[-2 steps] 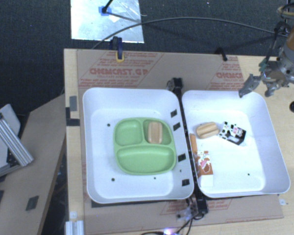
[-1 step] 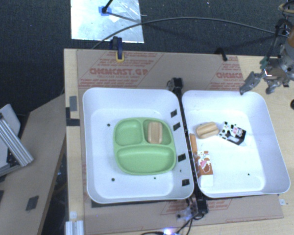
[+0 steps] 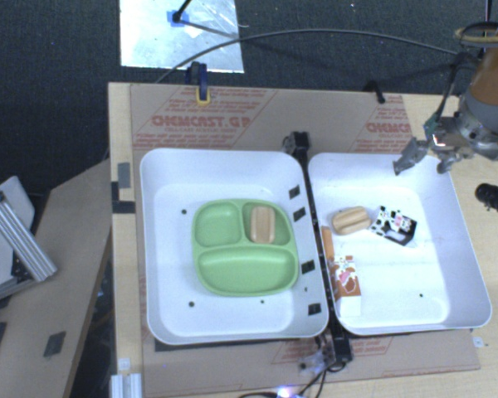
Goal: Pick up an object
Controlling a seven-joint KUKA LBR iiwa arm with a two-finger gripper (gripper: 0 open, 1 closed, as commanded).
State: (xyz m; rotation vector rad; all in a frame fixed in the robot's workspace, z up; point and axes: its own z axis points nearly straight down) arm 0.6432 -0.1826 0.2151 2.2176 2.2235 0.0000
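Now | green tray (image 3: 232, 270): bun (image 3: 262, 223) | right bin (image 3: 448, 247): roll (image 3: 350, 220)

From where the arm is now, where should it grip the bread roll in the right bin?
Grip the bread roll across its short middle, coming straight down. It lies flat and long from left to right, free on top, with an orange stick close at its lower left. The gripper looks open.

1. Dark carpeted floor (image 3: 50, 56) lies beyond the tabletop (image 3: 481, 247), which is pale wood.
2. A shiny foil sheet (image 3: 178, 23) lies on the floor at the top.
3. A cardboard sheet (image 3: 232, 118) printed in red covers the tabletop.
4. An aluminium rail (image 3: 12, 226) crosses the left edge.
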